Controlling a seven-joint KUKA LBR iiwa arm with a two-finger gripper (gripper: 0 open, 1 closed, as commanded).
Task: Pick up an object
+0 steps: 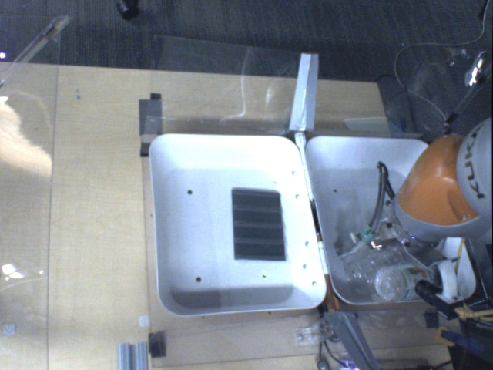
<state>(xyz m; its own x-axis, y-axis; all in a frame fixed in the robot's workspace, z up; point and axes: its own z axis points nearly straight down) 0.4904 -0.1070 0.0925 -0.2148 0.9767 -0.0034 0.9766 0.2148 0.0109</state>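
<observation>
Desk [85,230] bears a left bin [173,168] holding a dark ribbed block [258,223]. Rightward, our tool [375,243] hangs over clear clutter [377,277]; its state we cannot tell. We should descend squarely, centred on one piece.

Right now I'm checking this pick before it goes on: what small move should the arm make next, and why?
Probably a short, slow descent. The gripper hangs low in the right bin, just above a clear plastic object near the front wall. Whether anything is gripped cannot be seen.
</observation>
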